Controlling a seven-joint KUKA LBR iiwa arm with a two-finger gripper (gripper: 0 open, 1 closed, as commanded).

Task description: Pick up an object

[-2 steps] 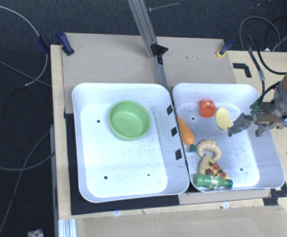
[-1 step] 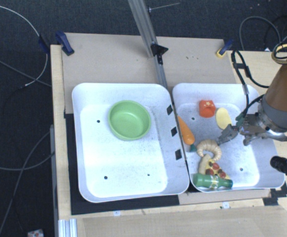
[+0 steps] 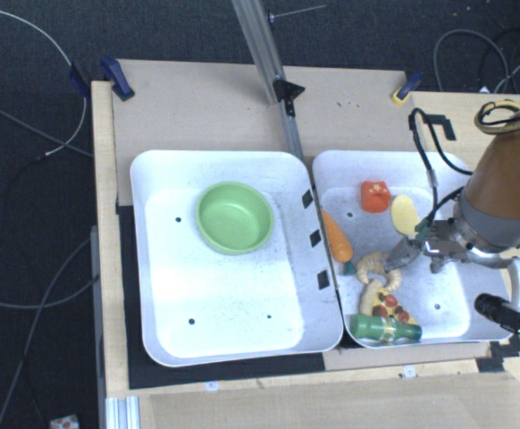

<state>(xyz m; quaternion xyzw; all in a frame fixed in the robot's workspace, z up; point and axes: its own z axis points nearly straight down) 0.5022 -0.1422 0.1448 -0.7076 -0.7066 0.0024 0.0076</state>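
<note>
Objects: 1 carrot [image 3: 336,237], 1 bottle [image 3: 383,330], 1 lemon [image 3: 405,214] | 1 bowl [image 3: 234,217] at 9 o'clock | claw [image 3: 409,251] state: cannot tell

Arm [image 3: 510,186] cut off at right edge, claw [image 3: 412,248] fingers too small to read, tabletop [image 3: 197,105] cropped below.

Green bowl [image 3: 234,217] in left bin [image 3: 153,266]; toys crowd right bin [image 3: 448,315].

Dark carpet floor [image 3: 28,195], loose cables [image 3: 28,38]
</note>
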